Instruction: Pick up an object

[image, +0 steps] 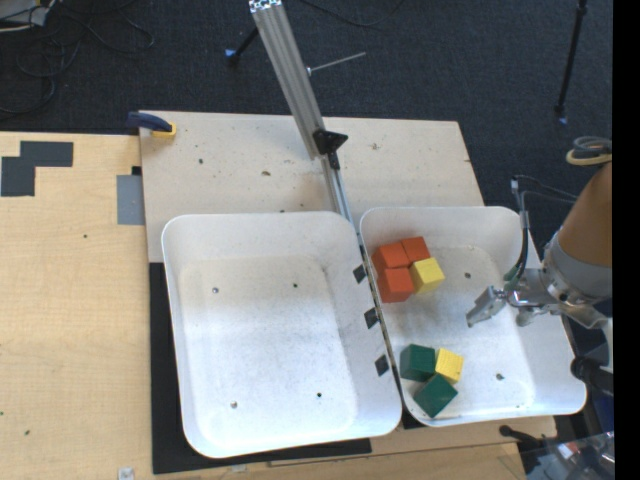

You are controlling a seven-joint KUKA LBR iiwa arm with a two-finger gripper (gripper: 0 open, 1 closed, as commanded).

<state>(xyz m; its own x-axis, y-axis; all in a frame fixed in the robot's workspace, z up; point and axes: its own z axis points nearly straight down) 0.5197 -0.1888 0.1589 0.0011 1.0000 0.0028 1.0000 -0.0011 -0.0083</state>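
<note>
Presently, camera view, right bin [500, 223]: contents in two clusters. Upper cluster, against the divider side: orange-red blocks [396, 268] stacked or pressed together, with a small yellow block [428, 272] touching their right side. Lower cluster, near the front wall: a green block [418, 361], a second yellow block [450, 365] touching it on the right, and another green block [436, 396] tilted just below them. Left bin [190, 238]: white floor, speckled, no blocks seen in it. End effector [487, 308]: reaching in from the right over the right bin, between the two clusters and apart from both; nothing lies between its fingers, and how far they are parted cannot be told at this size. Arm [585, 238]: grey wrist at the right rim of the bin. Tabletop [400, 158]: pale board behind the bins, with a slanted metal rail [295, 78] rising from it. Risks, judged from this layout: every candidate object touches a neighbour, so a descending finger may land on top of a block instead of beside it, or wedge two blocks at once and lift neither. The tilted green block offers no flat pair of faces and may slip out. A grasp near the upper cluster may push blocks against the divider wall instead of closing on one. The end effector sits over bare floor, so closing here would likely take nothing.
</note>
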